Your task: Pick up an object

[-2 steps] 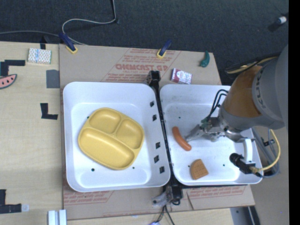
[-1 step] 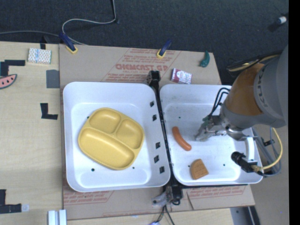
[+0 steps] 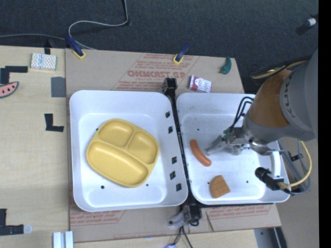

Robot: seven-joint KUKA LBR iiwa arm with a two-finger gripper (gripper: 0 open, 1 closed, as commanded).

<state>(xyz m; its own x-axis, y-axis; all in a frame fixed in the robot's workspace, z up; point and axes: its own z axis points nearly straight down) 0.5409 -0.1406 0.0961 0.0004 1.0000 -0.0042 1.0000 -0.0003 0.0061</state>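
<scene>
A grey arm with an orange band (image 3: pixel 282 105) reaches from the right into the right shallow white plastic bin (image 3: pixel 207 110), and its gripper (image 3: pixel 213 149) is low, close to an orange sausage-shaped toy (image 3: pixel 200 153).

The left shallow white plastic bin (image 3: pixel 83 107) holds a yellow plastic tray with three compartments (image 3: pixel 122 151), which lies tilted near the middle of it. In the right bin the sausage toy lies near the left wall, slanted, and the tip of the metal fingers (image 3: pixel 217 145) is just beside its right side. Whether the fingers touch it, and how wide they stand, I cannot tell. A small brown piece like toast (image 3: pixel 219 186) lies apart, near the front wall of the same bin.
</scene>
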